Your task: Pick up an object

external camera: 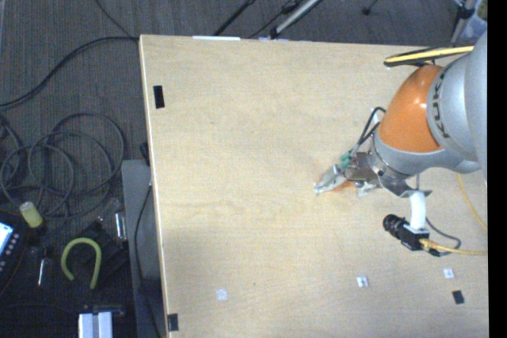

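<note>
You see the pincer [331, 182] low over the surface [238, 170], just left of the orange band [408, 119]; whether spread or pinching, you cannot tell. No object to pick is distinguishable; likely descending to grasp.

Your arm [444, 119] comes in from the right edge of the frame, its grey casing and orange band sitting at mid-right. Below and left of the band, the wrist angles down toward the frame's centre. The pincer [326, 184] points left, low over the table; you cannot tell from here how its tips stand.
</note>
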Controlling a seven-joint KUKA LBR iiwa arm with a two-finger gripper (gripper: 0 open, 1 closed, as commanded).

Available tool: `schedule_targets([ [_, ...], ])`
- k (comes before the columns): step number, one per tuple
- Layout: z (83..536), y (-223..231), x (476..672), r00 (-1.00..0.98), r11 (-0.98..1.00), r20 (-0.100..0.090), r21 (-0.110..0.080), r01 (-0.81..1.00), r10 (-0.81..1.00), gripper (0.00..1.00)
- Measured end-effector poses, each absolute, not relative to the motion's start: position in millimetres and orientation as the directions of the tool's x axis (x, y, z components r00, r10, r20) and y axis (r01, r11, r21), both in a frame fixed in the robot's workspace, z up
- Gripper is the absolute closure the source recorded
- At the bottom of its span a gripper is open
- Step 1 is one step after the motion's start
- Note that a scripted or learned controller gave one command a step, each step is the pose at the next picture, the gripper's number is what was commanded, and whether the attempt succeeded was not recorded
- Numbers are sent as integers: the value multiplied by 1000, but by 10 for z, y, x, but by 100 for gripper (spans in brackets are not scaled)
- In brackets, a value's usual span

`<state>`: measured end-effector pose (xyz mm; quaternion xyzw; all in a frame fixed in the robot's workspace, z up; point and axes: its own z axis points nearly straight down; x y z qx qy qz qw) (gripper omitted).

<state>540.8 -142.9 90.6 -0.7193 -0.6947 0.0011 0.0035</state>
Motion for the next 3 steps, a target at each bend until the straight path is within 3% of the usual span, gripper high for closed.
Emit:
schedule_targets([
  [1,827,-1238,5836,11,-11,0,-3,1000,1000,0],
  [2,919,-1225,5836,11,-11,3,-4,1000,1000,100],
  [3,1832,-701,6272,45,-45,-3,-2,999,999,100],
])
